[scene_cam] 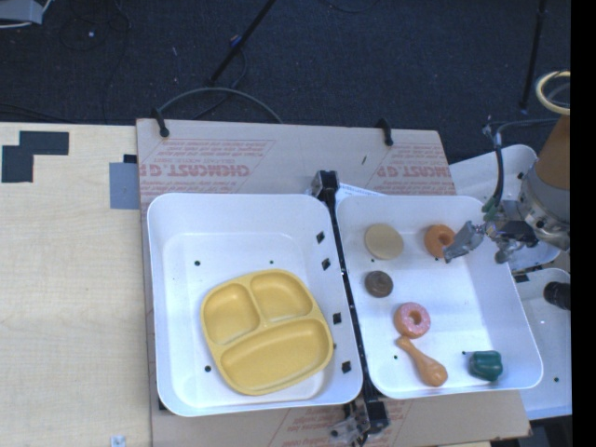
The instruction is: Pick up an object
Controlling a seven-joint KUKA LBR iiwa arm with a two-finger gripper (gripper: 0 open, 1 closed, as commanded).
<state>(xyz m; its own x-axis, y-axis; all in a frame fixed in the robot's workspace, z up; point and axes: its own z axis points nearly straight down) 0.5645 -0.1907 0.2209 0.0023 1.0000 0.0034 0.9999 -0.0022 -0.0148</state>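
Note:
The right bin (494, 296) holds a beige round biscuit (384, 241), an orange doughnut (438, 240), a brown doughnut (378, 284), a pink doughnut (412, 320), an orange drumstick-shaped toy (424, 362) and a small green pepper (485, 365). My gripper (483, 245) hangs over the bin's upper right part, just right of the orange doughnut. It is open, with nothing between its fingers. One grey finger (460, 242) is close beside the orange doughnut.
The left bin (186, 222) carries a yellow divided plate (268, 331). A black divider (340, 277) runs between the two bins. The arm comes in over the right bin's right wall.

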